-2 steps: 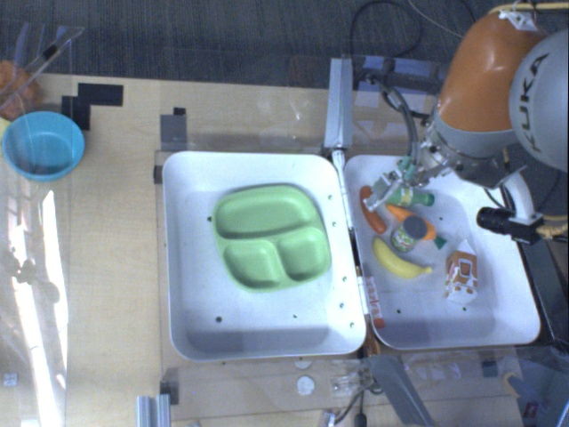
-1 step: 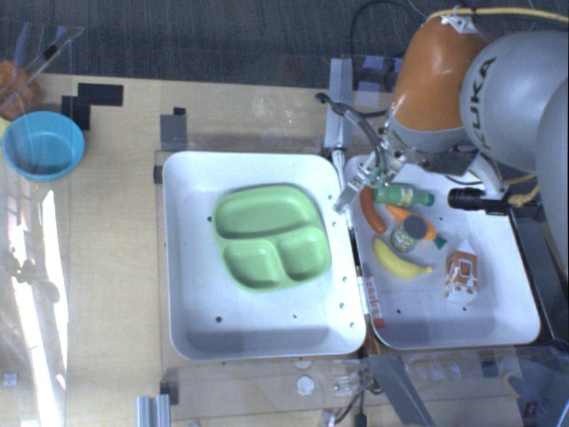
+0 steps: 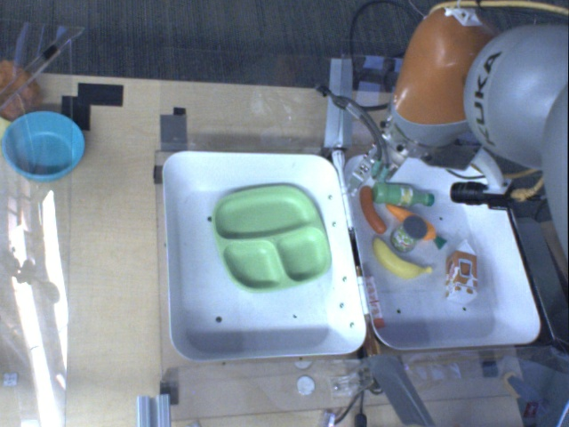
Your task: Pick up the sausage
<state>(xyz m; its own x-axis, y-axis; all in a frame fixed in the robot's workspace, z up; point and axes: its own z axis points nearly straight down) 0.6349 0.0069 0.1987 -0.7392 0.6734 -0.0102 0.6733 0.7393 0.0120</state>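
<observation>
Sausage lies at 9 o'clock in the right bin, tight against the green bottle and carrot. Claw hovers at its 12 o'clock; you cannot tell its opening. Crowding likely complicates your grasp.

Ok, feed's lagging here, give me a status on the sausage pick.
Claw low over right bin, far corner. Sausage flat beside it, not gripped. Green bottle lies against it.
</observation>
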